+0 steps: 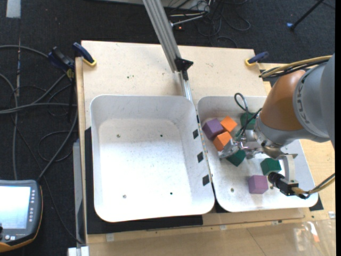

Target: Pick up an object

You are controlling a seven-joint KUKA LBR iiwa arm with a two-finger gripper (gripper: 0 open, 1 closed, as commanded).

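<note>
Nearest, at the front of the right bin [229, 204], a purple cube [257, 184] is seen lying loose, with a dark green block [270, 165] just behind it, both apart from the claw. Further in, the claw [238, 149] is lowered into the cluster of blocks at the middle of that bin, beside another dark green block [236, 157] and close to an orange cube [222, 140]; whether anything is gripped, or how far the claw is spread, cannot be told from this slanted view. Beyond that, a second purple cube [213, 127] and a second orange cube [228, 124] are found resting on the bin floor. The left bin [106, 108] is set alongside on the worktop [133, 63]. By this judgement, the reach has been made, but no object is raised yet; the grasp and the lift are left to be done
</note>
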